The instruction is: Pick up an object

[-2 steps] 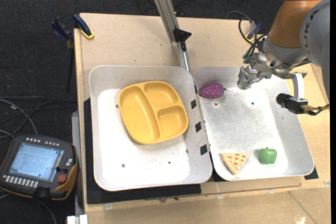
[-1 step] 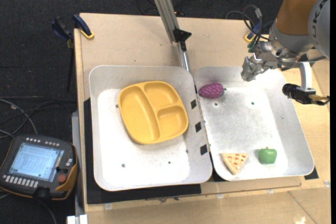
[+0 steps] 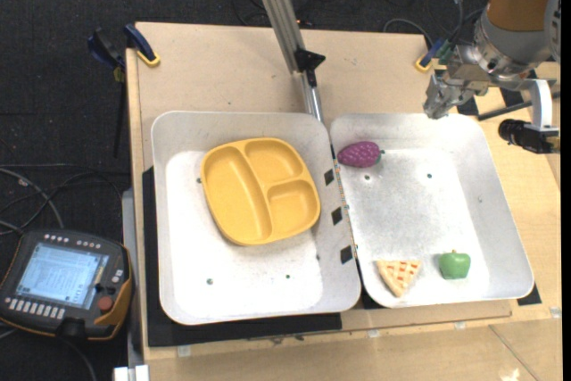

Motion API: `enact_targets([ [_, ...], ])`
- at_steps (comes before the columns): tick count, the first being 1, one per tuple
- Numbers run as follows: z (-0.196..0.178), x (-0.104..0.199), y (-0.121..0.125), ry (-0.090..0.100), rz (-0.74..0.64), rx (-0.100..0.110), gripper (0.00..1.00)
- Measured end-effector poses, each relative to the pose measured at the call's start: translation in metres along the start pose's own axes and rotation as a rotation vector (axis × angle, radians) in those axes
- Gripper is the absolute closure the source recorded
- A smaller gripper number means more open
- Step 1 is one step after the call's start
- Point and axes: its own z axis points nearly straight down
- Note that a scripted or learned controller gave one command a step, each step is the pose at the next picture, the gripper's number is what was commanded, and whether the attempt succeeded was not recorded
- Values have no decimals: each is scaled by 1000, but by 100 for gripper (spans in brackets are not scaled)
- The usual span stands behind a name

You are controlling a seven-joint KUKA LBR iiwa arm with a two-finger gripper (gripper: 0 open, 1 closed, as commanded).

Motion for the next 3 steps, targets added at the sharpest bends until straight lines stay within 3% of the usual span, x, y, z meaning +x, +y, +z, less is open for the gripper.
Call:
enact_targets([
  [2, 28, 102, -35, 4, -4, 9, 100],
  [3, 19, 154, -54, 4, -5, 8, 100],
])
